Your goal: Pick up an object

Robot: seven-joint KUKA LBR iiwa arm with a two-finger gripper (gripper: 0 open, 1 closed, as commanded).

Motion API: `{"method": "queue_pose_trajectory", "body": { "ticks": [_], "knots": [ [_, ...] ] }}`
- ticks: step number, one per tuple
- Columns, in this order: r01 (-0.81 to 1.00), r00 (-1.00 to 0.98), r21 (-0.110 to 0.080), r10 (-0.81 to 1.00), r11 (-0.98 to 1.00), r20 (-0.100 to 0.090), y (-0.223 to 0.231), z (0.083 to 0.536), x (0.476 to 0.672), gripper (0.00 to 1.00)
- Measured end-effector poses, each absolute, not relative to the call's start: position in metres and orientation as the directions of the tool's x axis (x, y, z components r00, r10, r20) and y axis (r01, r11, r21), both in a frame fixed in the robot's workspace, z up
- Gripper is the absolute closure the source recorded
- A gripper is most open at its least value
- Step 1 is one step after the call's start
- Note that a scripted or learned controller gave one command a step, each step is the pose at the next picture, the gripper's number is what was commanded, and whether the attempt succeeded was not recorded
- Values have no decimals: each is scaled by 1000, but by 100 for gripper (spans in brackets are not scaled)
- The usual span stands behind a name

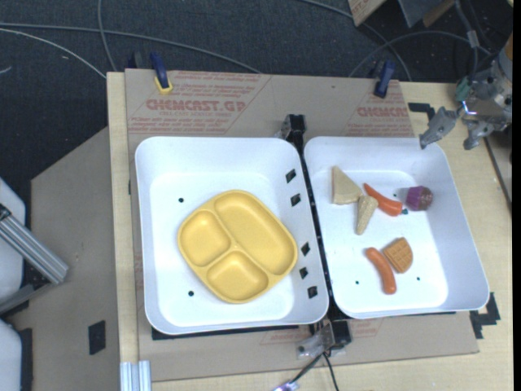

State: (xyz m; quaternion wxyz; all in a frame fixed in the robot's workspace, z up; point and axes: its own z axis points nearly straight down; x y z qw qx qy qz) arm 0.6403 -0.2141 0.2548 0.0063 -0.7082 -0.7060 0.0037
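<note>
The right bin (456,218) holds toy food: two tan bread wedges (345,186) (365,213), an orange carrot (383,199), a purple piece (418,197), a red sausage (382,269) and a small waffle-like biscuit (399,254). My gripper (453,129) hangs at the far right, above the bin's back right corner, well apart from all the food. Its two grey fingers are spread open with nothing between them.
The left bin (155,218) bears a yellow divided plate (236,244). A black divider with clips (297,194) runs between the bins. Blue clamps (162,78) (383,80) hold the cardboard at the back. Cables lie on the dark floor beyond.
</note>
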Motion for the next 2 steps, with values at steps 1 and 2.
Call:
{"method": "queue_pose_trajectory", "body": {
  "ticks": [1,2],
  "knots": [
    [1000,0,0,1000,0,0,-213,263,643,0],
    [1000,0,-5,1000,0,1,-222,207,646,0]
  ]
}}
